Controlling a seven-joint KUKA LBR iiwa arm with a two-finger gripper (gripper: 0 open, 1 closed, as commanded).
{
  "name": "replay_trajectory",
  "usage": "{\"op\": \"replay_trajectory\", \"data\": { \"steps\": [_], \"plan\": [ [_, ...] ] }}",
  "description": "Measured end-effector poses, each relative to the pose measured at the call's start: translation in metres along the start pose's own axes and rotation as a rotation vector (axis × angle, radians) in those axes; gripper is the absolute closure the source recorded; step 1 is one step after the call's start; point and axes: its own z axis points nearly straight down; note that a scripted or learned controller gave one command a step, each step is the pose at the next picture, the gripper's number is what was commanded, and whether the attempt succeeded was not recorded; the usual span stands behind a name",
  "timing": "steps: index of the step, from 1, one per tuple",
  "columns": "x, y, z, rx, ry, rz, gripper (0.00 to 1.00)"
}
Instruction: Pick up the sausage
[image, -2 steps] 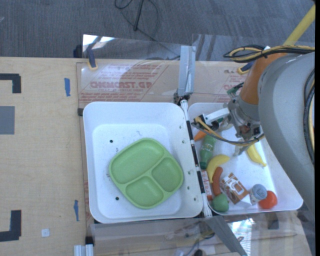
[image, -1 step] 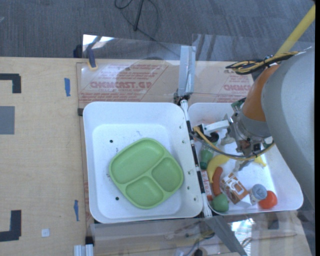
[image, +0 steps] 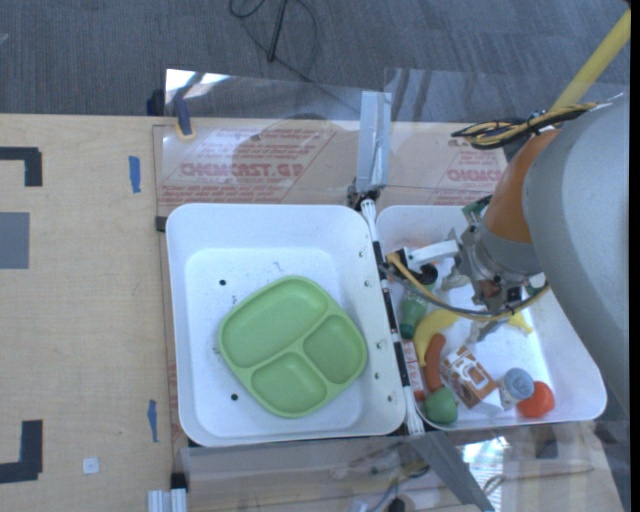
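The sausage (image: 434, 361) is a short orange-red cylinder lying lengthwise near the left wall of the right bin (image: 580, 375). A yellow banana (image: 437, 325) touches its far end. My gripper (image: 488, 308) hangs low over the middle of the right bin, to the right of the sausage and a little further back. The grey wrist and cables hide most of it. Nothing can be seen held in it.
Around the sausage lie a brown and white box (image: 468, 378), a green round fruit (image: 440, 405), a grey can (image: 517, 383), an orange ball (image: 538, 400) and a green item (image: 410, 316). The left bin (image: 200, 250) holds a green divided plate (image: 292, 346).
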Motion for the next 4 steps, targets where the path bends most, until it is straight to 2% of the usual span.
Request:
{"op": "replay_trajectory", "data": {
  "steps": [1,2,3,4],
  "plan": [
    [-0.001,0.001,-0.01,0.001,-0.004,0.002,1.0],
    [-0.001,0.001,-0.01,0.002,-0.005,0.002,0.0],
    [0.066,0.022,0.002,0.001,-0.005,-0.011,0.0],
    [0.067,0.021,-0.009,0.001,-0.007,-0.014,1.0]
  ]
}}
